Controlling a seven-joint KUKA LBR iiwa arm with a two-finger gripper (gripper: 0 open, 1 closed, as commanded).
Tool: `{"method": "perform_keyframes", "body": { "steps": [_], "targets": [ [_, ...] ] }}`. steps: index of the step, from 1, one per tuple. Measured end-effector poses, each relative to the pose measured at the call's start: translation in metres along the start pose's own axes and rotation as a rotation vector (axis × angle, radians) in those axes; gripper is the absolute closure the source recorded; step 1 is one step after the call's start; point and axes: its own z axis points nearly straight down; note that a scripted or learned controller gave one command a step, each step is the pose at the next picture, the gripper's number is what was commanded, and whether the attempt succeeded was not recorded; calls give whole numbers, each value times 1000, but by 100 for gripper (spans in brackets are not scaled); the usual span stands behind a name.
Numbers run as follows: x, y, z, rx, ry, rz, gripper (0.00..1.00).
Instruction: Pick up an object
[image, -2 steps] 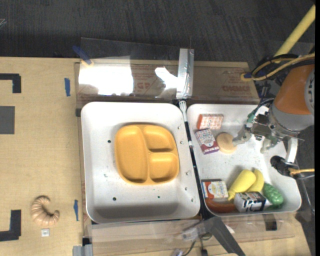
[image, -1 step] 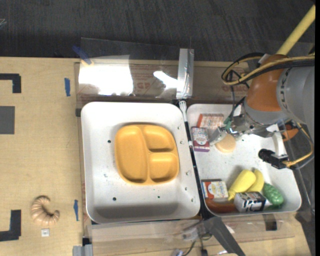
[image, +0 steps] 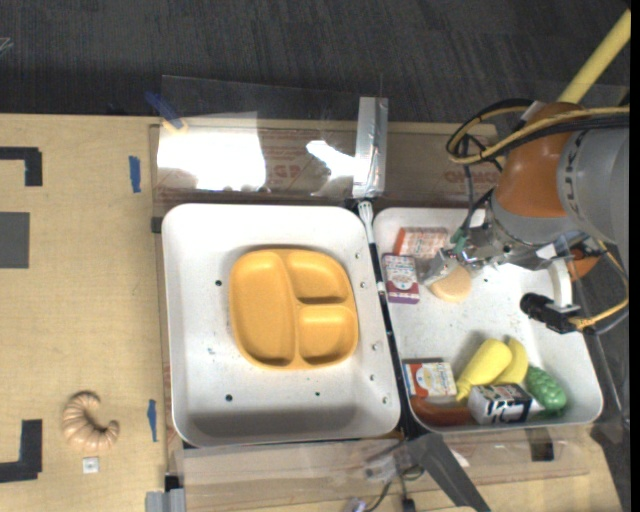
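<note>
My gripper (image: 458, 256) hangs low over the back of the right bin (image: 575, 330), below the arm's orange band. Its tip sits right at a pale cream rounded object (image: 452, 286), and I cannot tell whether the two touch. A flat red-and-white packet (image: 420, 242) and a small pink-and-white carton (image: 400, 277) lie just to its left. Toward the front of the bin lie a yellow banana-shaped toy (image: 487, 362), a green lumpy toy (image: 547, 389), a black-and-white box (image: 500, 403) and a red-and-white box (image: 432, 379).
The left bin (image: 190, 300) holds a yellow divided plate (image: 294, 305). A croissant-shaped toy (image: 90, 420) lies on the bench at the far left. Cables (image: 480, 125) loop behind the arm, and a black part (image: 545, 310) juts over the right bin.
</note>
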Motion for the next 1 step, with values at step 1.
{"method": "perform_keyframes", "body": {
  "steps": [1],
  "targets": [
    [106, 33, -91, 0, 5, 96, 100]
  ]
}}
